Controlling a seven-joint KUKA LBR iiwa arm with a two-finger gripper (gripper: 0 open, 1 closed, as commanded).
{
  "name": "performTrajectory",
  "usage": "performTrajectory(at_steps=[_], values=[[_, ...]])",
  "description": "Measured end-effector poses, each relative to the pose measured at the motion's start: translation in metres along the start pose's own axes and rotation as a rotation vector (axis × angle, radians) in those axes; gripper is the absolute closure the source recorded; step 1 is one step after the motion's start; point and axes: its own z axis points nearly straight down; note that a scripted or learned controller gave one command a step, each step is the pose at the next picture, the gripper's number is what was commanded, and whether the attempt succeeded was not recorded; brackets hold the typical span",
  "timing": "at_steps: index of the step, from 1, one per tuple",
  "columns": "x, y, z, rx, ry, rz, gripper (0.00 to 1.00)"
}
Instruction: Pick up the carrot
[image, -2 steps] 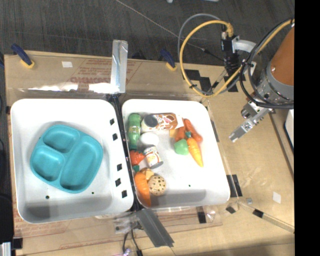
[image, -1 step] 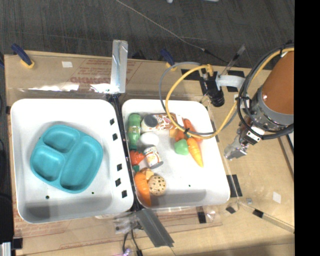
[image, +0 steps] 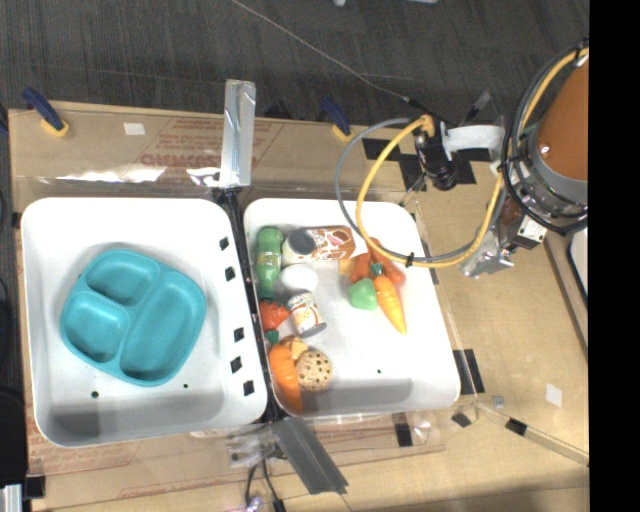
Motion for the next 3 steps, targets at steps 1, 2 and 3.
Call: performTrajectory(at_steps=[1,2,3], values=[[-0.025,0.01,0.036,0.0,-0.006,-0.13,1.0],[0.075,-0.028,0.087,0.005,-0.012,-0.131,1.0],[0.12,-0.04,0.052,-0.001,-0.004,-0.131,1.0]])
